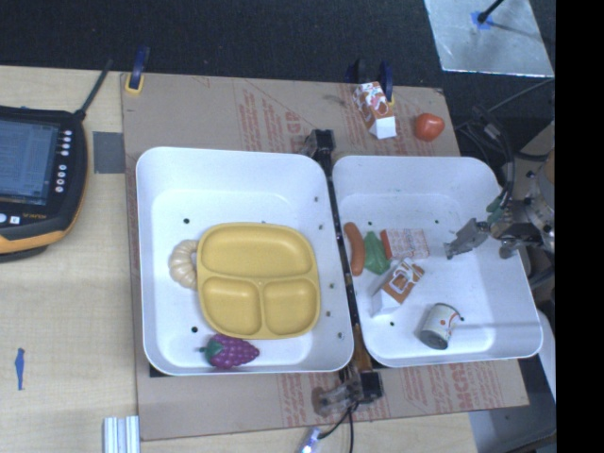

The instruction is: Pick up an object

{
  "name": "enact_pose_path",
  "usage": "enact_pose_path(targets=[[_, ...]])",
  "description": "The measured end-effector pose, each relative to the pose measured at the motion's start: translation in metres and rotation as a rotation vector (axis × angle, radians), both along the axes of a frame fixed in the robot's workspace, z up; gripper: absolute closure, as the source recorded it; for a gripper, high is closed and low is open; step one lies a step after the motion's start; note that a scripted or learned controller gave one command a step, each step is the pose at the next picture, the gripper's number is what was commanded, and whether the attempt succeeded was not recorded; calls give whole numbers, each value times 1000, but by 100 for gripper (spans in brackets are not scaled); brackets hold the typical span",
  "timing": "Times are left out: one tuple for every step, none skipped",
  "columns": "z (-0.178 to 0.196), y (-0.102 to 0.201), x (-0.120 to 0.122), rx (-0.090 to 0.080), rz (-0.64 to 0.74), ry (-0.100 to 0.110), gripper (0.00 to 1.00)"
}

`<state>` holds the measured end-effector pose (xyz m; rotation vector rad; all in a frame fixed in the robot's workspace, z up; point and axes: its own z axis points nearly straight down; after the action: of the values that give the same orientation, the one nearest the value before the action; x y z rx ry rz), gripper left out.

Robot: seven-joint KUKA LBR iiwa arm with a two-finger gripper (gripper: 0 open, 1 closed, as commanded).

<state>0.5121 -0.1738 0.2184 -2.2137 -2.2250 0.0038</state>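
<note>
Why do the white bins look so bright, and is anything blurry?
Camera view: overhead light washes out the white bins, hiding surface detail; the tray and can cast soft shadows; the tool at the right looks slightly blurred; small labels are too soft to read.

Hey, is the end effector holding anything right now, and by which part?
Nothing is held: the end effector hangs open above the right bin, nothing between its fingers.

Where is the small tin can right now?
The tin can lies on its side near the front edge of the right bin, just right of the orange-and-white carton.
</note>
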Motion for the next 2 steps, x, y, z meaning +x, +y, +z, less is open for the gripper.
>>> enact_pose_path(targets=[[-77,54,20,0,2,2,0],[-127,60,38,0,1,2,0]])
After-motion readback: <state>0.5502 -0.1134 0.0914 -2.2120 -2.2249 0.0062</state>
